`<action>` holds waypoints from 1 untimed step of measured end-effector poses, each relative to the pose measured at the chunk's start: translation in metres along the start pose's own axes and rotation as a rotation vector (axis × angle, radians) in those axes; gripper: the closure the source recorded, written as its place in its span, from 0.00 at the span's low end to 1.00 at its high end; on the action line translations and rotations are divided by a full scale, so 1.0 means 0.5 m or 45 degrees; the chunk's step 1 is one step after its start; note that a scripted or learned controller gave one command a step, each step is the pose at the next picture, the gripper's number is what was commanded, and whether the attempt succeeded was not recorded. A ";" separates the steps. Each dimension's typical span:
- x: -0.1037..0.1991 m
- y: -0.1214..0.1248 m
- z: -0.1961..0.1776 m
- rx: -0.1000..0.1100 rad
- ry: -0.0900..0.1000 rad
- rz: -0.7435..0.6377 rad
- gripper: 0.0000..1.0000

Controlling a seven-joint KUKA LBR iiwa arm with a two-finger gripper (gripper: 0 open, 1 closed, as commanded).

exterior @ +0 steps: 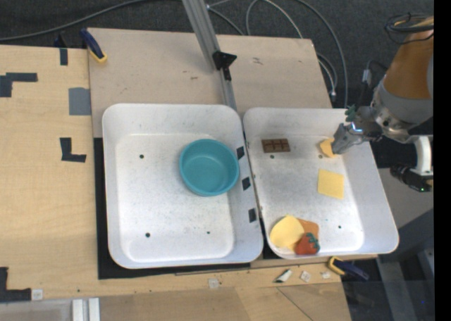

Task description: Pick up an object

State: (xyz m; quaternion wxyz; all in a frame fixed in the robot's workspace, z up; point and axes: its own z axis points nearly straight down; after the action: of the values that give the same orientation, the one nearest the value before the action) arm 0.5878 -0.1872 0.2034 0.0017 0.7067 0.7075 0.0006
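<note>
The gripper is low at the right bin's far right edge, touching a small yellow piece; whether it pinches cannot be told.

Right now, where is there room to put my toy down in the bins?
The left bin has bare floor all around the blue bowl. In the right bin, only the middle is free, between the chocolate bar, cheese slice and food pile.
</note>
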 end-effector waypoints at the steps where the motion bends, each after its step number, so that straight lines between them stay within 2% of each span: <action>1: 0.010 -0.006 -0.123 -0.003 -0.001 -0.001 1.00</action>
State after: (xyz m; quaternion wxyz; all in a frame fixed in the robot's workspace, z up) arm 0.5845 -0.1823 0.2648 0.0025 0.7063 0.7079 0.0012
